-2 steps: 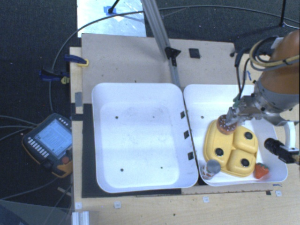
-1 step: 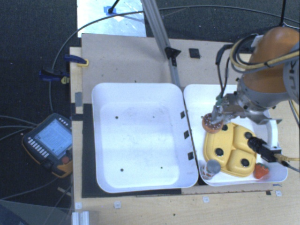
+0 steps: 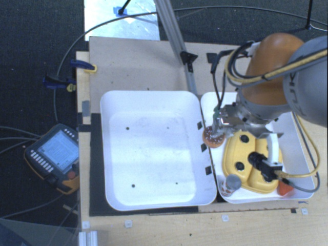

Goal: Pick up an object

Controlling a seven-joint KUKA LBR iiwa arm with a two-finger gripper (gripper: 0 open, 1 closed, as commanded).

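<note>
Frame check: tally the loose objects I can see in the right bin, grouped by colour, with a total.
Yellow: 1, the large yellow moulded object
Brown: 1, the small round brown piece by the bin's left wall
Grey: 1, the small grey cylinder
Orange-red: 1, the small orange-red item, partly hidden
Total: 4 visible; the arm covers the rest of the right bin.
</note>
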